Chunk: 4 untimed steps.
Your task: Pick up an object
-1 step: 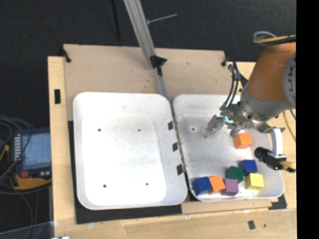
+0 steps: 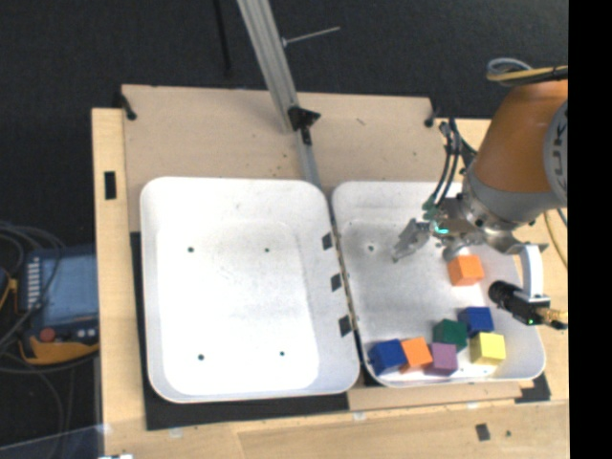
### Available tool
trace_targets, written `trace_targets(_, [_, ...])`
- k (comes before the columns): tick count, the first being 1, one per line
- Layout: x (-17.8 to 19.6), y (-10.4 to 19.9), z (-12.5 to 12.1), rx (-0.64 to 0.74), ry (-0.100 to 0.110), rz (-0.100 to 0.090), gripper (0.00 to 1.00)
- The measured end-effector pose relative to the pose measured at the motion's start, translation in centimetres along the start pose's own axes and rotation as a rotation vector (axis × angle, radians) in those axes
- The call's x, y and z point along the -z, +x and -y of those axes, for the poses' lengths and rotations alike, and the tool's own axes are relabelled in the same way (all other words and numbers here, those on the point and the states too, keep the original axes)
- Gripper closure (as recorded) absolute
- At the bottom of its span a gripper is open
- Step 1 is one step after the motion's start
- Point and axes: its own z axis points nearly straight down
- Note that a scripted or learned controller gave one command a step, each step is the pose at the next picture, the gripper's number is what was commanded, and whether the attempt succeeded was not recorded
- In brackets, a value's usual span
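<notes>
In the right bin (image 2: 382, 285), the tool (image 2: 413, 240) hangs with its fingers spread and holding nothing, just left of an orange cube (image 2: 466, 270) (other coloured cubes (image 2: 435, 350) cluster near the front rim).

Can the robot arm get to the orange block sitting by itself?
Probably yes. The lone orange block lies apart from the other blocks in the right bin, with bare floor around it. The gripper hangs just beside it, and nothing lies between them.
</notes>
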Motion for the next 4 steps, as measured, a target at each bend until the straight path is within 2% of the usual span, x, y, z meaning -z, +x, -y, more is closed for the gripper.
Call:
trace_targets(2, [-8.9,-0.4,1.0,-0.003,0.006,0.002,0.0])
trace_targets(3, [-12.0,-0.6,0.9,-0.003,-0.001,0.003,0.0])
trace_targets(4, [-10.8,-0.6,0.7,-0.012,-0.006,0.001,1.0])
